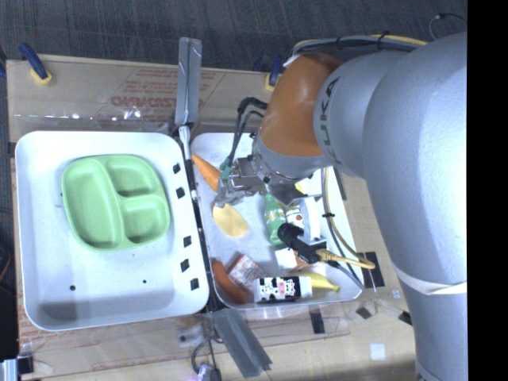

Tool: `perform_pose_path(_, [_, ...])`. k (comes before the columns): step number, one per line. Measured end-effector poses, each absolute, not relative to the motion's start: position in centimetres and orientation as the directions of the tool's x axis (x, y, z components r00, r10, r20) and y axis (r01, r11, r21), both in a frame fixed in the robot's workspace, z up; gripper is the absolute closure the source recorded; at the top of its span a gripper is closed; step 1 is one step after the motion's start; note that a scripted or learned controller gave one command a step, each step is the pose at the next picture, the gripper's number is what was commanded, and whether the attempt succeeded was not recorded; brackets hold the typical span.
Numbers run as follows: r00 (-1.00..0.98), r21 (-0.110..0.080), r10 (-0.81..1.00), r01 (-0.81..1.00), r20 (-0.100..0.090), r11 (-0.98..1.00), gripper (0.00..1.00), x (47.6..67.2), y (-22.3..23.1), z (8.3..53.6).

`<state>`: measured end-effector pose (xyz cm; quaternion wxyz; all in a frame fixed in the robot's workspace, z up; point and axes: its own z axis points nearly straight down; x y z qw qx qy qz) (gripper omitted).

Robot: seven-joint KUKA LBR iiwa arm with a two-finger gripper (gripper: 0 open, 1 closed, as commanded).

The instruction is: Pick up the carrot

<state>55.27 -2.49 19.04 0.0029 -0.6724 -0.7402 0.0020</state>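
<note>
The carrot (205, 171) is orange and lies slanted in the right bin (208, 145), close to that bin's left wall near the back. My gripper (229, 187) hangs just right of the carrot's lower end and very close to it, above the bin floor. I see nothing held in it. The grey arm with its orange band covers the right part of the bin.
Below the gripper lies a pale yellow oval slice (231, 222). A green bottle (273, 211) lies beside it. A brown sausage (225, 284) and a black-and-white patterned bottle (279, 289) lie at the front. The left bin (48, 292) holds a green divided plate (116, 201).
</note>
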Motion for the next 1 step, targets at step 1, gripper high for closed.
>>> perform_pose_path(1, [-0.105, -0.007, 0.994, 0.994, 0.002, 0.105, 1.0, 54.79, -2.0, 19.04])
